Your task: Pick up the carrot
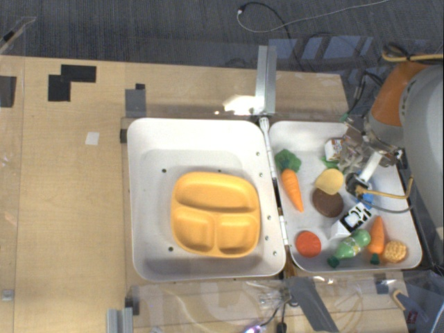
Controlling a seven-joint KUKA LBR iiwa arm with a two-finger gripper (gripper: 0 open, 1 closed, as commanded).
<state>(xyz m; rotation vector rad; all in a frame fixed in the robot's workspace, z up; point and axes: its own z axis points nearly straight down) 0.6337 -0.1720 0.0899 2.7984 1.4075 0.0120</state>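
Note:
An orange carrot with a green leafy top lies in the right bin, near its left wall, with the tip pointing toward the front. The gripper hangs over the bin's right half, above and to the right of a yellow lumpy item. It is about a hand's width right of the carrot and apart from it. A second, smaller orange carrot-like piece stands near the front right corner.
The right bin also holds a brown round piece, a red tomato, a green bottle, a tan biscuit-like item and a black-and-white tag. A yellow compartment tray sits in the left bin.

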